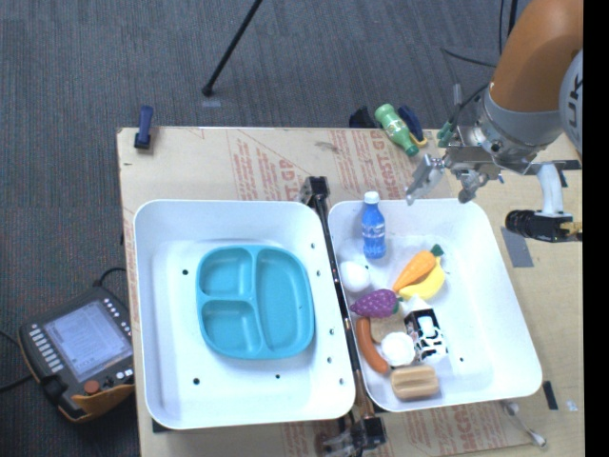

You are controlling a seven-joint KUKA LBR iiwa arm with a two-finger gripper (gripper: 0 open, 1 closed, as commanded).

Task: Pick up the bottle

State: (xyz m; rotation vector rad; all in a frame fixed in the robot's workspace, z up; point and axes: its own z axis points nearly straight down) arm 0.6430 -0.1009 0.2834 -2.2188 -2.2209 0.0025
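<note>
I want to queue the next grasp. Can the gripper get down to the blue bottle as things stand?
Probably yes: the bottle stands upright with open space above, and the open gripper hangs nearby; the egg sits close.

Dark grey carpet floor [314, 46] around a wooden bench [247, 155]

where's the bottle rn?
The blue bottle stands upright in the right bin, near its back-left corner, just behind the white egg. The tool hovers to its right.

Red printing runs across the cardboard sheet [276, 160] covering the counter, well to the side of the gripper [443, 185], but it lies mirrored and too faint to read, possibly a packaging mark.
</note>
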